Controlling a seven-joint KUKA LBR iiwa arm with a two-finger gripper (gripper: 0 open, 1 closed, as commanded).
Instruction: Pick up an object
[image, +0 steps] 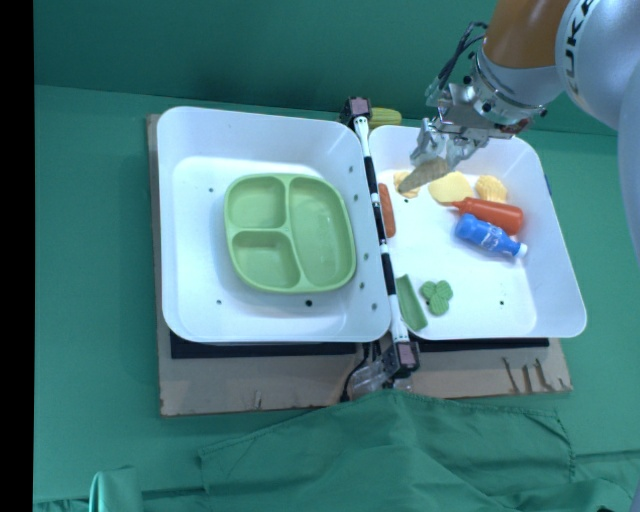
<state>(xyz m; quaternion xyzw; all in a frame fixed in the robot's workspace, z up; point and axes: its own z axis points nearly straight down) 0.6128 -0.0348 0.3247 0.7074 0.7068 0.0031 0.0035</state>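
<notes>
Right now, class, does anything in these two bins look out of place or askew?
Mostly tidy. In the right bin, a green pod and an orange carrot lie pressed against the left wall rather than out on the floor. The green tray in the left bin sits slightly turned. Nothing looks spilled or broken.

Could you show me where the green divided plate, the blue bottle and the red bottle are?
green divided plate (290, 233), camera view, the ridge between its compartments.
blue bottle (486, 236), camera view, middle of its body.
red bottle (494, 213), camera view, middle of its body.
</notes>
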